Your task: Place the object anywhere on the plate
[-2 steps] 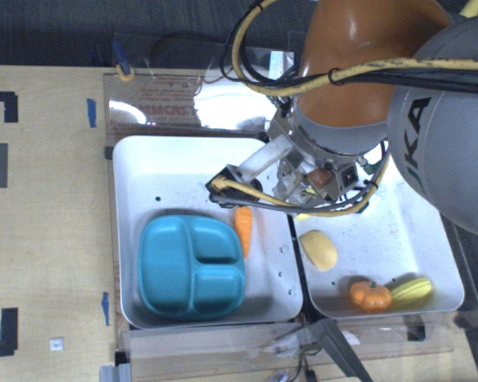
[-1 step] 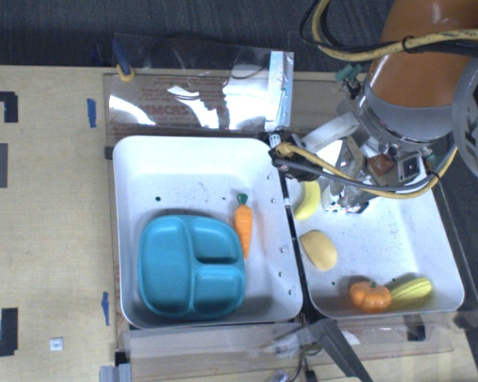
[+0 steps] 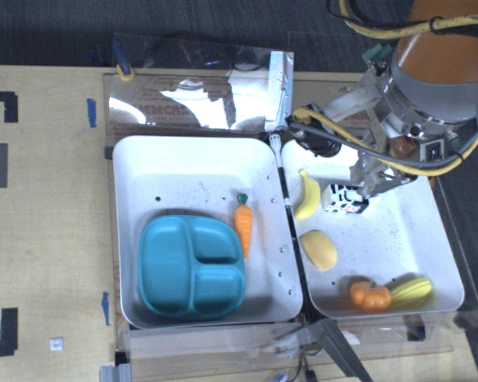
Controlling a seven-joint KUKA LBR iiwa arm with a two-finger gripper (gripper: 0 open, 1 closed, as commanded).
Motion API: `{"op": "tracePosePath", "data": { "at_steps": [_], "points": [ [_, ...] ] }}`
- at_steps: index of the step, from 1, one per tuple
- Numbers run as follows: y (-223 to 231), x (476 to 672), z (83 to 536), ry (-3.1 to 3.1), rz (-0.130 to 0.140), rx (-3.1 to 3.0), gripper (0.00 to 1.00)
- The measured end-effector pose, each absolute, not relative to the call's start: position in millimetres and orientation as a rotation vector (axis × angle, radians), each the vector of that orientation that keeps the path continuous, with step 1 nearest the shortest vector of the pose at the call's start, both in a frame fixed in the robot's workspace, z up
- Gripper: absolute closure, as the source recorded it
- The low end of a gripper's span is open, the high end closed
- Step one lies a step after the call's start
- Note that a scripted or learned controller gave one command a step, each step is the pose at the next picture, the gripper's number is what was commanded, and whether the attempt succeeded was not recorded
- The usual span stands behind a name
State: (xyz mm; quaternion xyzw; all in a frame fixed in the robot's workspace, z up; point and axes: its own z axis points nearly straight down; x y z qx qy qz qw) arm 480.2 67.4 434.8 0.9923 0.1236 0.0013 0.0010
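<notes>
Hovering over the right bin [image 3: 430, 237], the gripper [image 3: 365, 183] might grab the banana [image 3: 307, 197] badly; can't tell its opening. Plate [image 3: 193, 265] sits left.

Plate [image 3: 193, 274]: teal, three compartments. Carrot [image 3: 244, 222]: orange, green top. Banana [image 3: 307, 197]: yellow. Lemon-like fruit [image 3: 319, 250]: pale yellow. Small pumpkin [image 3: 370, 296]: orange. Corn-like item [image 3: 410, 291]: yellow-green. Cow-patterned toy [image 3: 345, 199]: black-and-white patches. Bins [image 3: 195, 161]: white. Table [image 3: 44, 213]: light wood, black marks, blue tape. Arm [image 3: 442, 50]: grey, orange band; yellow cables.
</notes>
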Motion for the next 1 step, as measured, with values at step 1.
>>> {"op": "tracePosePath", "data": {
  "at_steps": [1],
  "points": [
    [121.7, 479.9, 368.5, 0.721, -0.009, 3.058, 1.0]
  ]
}}
